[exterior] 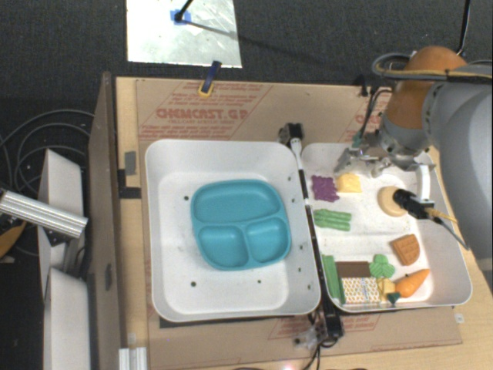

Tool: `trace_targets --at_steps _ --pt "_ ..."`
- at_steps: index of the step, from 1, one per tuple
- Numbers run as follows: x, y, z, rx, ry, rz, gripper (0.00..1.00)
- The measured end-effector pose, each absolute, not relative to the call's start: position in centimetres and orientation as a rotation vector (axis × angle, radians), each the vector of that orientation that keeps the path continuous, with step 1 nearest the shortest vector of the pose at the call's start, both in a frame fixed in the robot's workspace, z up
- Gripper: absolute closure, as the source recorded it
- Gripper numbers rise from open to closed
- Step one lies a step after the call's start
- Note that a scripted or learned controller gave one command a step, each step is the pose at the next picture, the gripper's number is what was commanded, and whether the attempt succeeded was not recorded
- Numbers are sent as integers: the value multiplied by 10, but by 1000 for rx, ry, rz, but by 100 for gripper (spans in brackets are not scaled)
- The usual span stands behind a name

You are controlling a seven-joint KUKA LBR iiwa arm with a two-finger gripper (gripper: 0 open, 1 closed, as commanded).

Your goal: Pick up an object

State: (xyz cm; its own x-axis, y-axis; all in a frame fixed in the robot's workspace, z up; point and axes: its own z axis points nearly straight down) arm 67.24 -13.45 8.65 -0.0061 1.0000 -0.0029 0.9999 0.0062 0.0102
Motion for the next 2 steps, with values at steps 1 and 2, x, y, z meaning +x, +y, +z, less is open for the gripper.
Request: trace_targets --at_steps 1,2 --pt "669 -96 85 2213 2227 1 0" --pt "664 -88 85 2213 2225 1 0"
